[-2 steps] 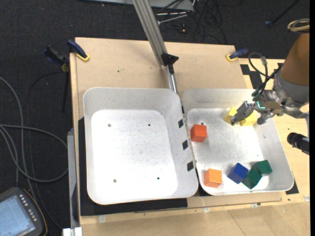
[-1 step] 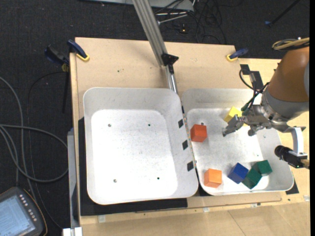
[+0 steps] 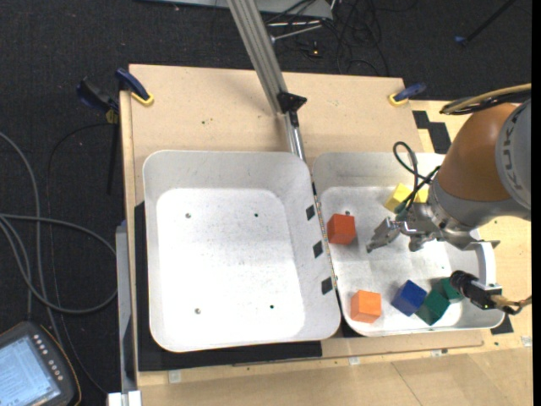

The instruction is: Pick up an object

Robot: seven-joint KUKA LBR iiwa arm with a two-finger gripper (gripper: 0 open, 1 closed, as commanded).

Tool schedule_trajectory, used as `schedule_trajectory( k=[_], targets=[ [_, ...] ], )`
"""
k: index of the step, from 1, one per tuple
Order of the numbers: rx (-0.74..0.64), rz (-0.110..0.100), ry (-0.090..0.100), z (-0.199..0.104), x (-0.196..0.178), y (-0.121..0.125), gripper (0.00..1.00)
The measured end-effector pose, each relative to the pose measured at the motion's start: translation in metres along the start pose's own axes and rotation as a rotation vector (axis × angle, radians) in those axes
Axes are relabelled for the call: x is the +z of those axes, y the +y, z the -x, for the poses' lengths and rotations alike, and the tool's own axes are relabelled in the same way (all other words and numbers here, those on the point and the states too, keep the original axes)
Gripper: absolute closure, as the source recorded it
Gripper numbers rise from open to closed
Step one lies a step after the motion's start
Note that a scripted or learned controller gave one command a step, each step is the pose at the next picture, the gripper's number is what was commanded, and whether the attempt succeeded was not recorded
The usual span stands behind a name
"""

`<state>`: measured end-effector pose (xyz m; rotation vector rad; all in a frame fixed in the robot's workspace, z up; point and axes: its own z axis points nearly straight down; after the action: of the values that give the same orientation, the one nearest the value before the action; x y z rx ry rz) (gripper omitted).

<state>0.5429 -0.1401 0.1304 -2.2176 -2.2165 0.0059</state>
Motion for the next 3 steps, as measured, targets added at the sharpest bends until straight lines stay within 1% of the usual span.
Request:
schedule_trajectory(
  k=[1, 2, 3],
  targets=[
    [0.0, 0.006, -0.002, 0.0, 0.037, 0.0, 0.0],
    [0.001, 0.009, -0.002, 0.0, 0.025, 0.001, 1.0],
    [0.001, 0.012, -0.003, 0.003, -0.019, -0.003, 1.0]
  ],
)
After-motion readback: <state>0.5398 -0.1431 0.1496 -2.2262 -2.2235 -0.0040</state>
